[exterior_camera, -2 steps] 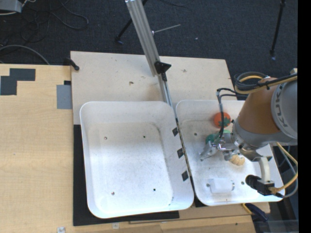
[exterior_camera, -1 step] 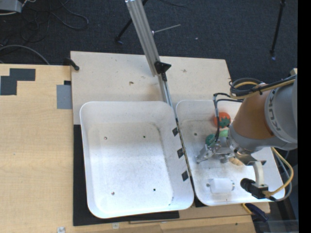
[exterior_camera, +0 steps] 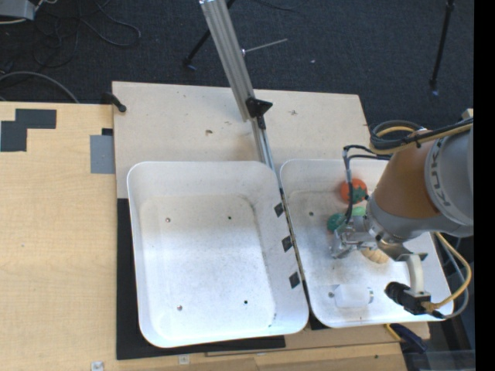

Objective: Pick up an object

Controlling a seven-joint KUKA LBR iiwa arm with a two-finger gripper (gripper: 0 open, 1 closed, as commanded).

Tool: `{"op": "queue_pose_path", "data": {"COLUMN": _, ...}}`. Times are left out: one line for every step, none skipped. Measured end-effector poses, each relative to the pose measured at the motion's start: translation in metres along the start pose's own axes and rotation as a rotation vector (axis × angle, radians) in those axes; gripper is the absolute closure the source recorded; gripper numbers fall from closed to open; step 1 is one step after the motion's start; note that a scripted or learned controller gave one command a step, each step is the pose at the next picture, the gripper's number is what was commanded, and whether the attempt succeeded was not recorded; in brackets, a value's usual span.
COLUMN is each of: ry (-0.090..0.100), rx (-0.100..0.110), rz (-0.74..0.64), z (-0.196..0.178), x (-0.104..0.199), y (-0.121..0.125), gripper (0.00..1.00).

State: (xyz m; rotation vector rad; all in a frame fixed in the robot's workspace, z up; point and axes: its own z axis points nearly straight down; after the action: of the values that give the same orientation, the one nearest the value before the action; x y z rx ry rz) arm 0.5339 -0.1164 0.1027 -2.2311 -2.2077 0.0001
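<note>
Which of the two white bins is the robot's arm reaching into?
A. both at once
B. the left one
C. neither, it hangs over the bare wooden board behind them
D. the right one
D: the arm comes in from the right and its tool sits low over the right bin, beside an orange object and a green object there.

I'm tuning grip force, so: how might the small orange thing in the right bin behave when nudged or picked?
The orange thing looks small and rounded, so it would probably roll on the right bin floor if nudged. It sits close against a green object, which may shift with it. It seems light, though the view is too blurred to be sure.
</note>
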Motion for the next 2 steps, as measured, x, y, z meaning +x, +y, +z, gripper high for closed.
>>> {"op": "queue_pose_path", "data": {"ry": -0.002, "rx": -0.005, "rz": -0.012, "z": -0.060, "x": 0.007, "y": 0.001, "gripper": 1.00}}
{"op": "queue_pose_path", "data": {"ry": -0.003, "rx": -0.005, "rz": -0.011, "z": -0.117, "x": 0.000, "y": 0.010, "gripper": 1.00}}
